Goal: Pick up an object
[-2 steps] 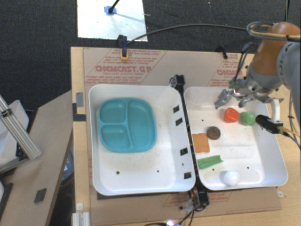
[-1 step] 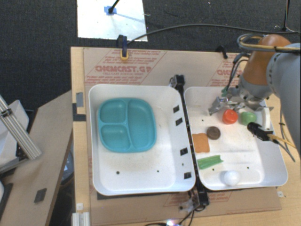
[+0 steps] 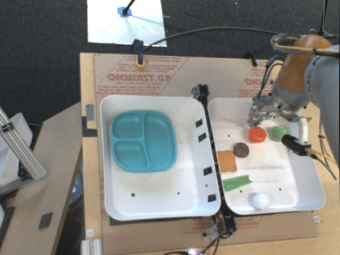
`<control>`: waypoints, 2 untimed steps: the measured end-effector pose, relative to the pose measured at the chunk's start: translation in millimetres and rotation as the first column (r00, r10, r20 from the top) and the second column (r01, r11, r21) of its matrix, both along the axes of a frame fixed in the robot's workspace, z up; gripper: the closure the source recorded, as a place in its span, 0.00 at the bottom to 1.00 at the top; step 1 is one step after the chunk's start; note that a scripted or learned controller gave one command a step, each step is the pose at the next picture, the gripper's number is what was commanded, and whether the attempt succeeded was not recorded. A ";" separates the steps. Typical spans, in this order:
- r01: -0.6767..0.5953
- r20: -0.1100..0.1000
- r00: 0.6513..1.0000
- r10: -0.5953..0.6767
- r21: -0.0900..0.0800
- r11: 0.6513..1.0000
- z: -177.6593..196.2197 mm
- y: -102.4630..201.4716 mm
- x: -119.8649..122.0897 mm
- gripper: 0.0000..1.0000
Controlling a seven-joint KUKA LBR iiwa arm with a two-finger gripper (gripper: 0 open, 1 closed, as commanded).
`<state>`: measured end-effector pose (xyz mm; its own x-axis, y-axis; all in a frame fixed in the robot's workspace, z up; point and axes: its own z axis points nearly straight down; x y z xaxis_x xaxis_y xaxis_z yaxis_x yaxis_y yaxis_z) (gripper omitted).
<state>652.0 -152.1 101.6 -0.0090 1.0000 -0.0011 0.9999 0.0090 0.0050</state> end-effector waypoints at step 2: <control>0.002 -0.001 1.000 -0.002 0.000 1.000 91.0 8.3 -6.2 1.00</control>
